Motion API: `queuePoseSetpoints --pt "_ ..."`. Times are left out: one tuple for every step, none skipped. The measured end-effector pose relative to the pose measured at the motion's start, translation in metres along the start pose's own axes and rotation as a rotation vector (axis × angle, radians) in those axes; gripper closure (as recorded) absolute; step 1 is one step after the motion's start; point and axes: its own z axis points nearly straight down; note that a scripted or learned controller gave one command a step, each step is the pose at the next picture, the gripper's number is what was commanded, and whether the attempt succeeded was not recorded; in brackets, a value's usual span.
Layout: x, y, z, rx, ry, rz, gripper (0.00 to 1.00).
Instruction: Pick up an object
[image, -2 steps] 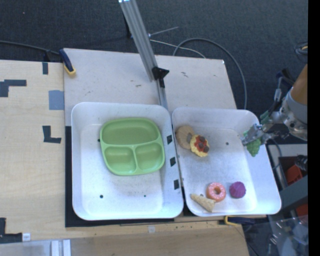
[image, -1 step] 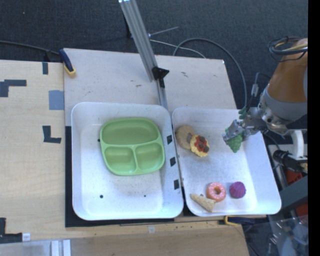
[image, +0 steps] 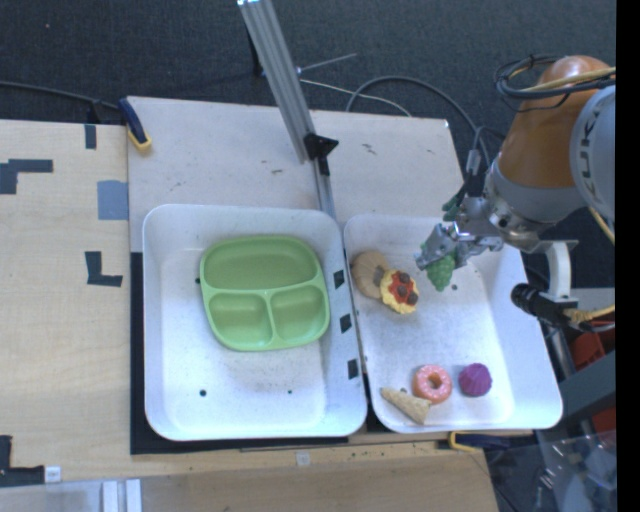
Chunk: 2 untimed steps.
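The end effector (image: 447, 250) is closed on a small green toy (image: 440, 273), seemingly light and soft, pinched at its top.

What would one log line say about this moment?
pincer: over right bin, green item at its tip | grip: unclear | donut, purple ball: untouched | left bin: green divided plate

Both white bins (image: 170, 300) look like smooth, faintly speckled plastic. At nine o'clock the green divided plate (image: 265, 292) is matt plastic; at twelve, a brushed metal rail (image: 280, 75); the bench (image: 60, 300) looks like pale wood.
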Motion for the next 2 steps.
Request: queuePoseSetpoints --pt "0.050 0.020 -0.006 0.000 0.000 -0.001 1.00" --pt "0.103 0.032 0.010 0.002 -0.001 0.000 1.00"
